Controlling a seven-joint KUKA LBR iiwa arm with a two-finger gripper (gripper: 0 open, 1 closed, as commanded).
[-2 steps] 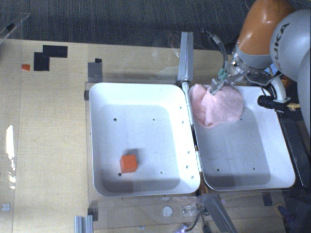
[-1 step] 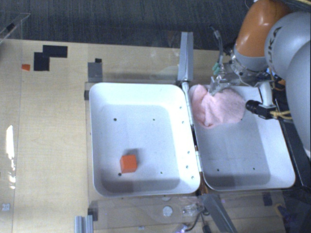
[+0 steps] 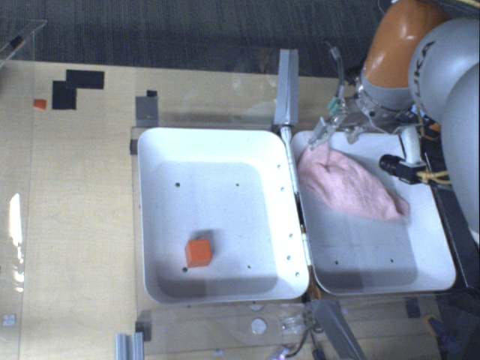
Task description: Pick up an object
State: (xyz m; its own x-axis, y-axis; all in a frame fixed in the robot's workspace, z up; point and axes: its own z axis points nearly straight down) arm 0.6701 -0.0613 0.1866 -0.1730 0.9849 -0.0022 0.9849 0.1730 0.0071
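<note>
Camera view, from above at slant: two white bins side by side on bench. Left bin (image 3: 157, 223): orange block (image 3: 199, 253) alone on floor, toward front-left. Right bin (image 3: 435, 268): pink cloth (image 3: 346, 186) bunched in back half, one corner drawn up toward back-left. Gripper (image 3: 321, 136) down at that raised corner, over bin's back-left, right beside divider. Jaws: too small and cluttered, cannot tell whether apart or closed. Grey arm (image 3: 450, 58) with orange band (image 3: 394, 40) at upper right.

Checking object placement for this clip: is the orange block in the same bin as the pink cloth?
No: the orange block lies in the left bin, while the pink cloth lies in the right bin.
</note>
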